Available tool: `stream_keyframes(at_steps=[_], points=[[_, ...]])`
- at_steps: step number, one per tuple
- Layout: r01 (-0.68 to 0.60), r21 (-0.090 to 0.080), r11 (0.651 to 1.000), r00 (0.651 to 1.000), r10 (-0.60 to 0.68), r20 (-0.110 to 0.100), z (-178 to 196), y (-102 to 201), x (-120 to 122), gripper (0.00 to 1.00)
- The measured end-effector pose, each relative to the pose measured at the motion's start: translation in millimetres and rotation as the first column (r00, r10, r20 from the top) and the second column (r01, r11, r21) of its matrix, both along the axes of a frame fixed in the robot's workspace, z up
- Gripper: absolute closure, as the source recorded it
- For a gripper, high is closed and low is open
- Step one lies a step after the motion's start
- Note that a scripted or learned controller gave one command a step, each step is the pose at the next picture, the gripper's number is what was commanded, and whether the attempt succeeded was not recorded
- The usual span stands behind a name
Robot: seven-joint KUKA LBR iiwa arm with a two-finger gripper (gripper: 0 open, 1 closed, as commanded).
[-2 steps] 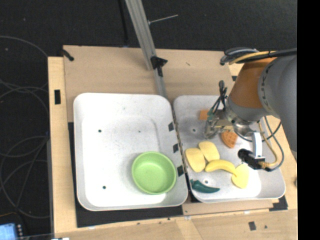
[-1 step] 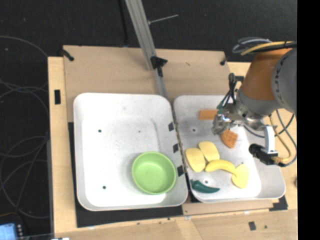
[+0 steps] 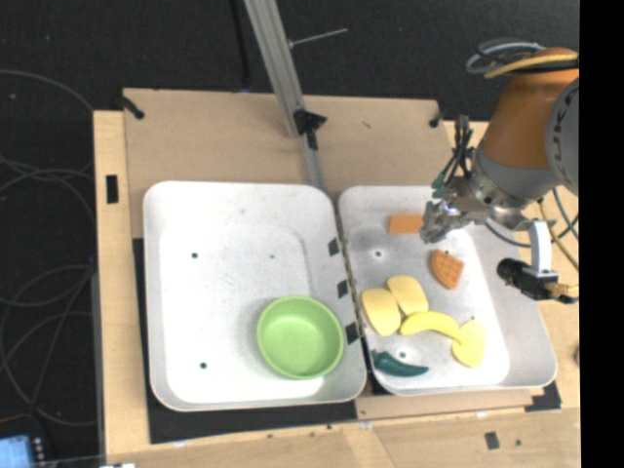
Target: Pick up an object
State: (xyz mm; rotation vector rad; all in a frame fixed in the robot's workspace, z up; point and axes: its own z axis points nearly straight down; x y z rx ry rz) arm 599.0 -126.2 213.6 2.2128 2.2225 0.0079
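Gripper (image 3: 439, 220) low in the right bin (image 3: 526, 364), near its far wall. Orange block (image 3: 405, 225) touching it on the view's left, long axis running left to right; waffle piece (image 3: 448, 269) just nearer the camera. Jaw state impossible to tell.

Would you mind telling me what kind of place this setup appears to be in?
Most likely a robotics lab's grasping test bench: a robot arm reaches over two white bins on a plywood bench, with toy food pieces and a green bowl as practice items, and loose cables on the dark floor.
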Motion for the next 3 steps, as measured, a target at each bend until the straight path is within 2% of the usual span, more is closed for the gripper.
stream_keyframes(at_steps=[1,2,3], points=[[-0.001,0.0,1.0,1.0,0.001,0.0,47,7,0,1.0],[-0.004,0.002,1.0,1.0,0.004,-0.005,54,56,-8,1.0],[-0.001,0.0,1.0,1.0,0.001,-0.007,41,103,-14,1.0]])
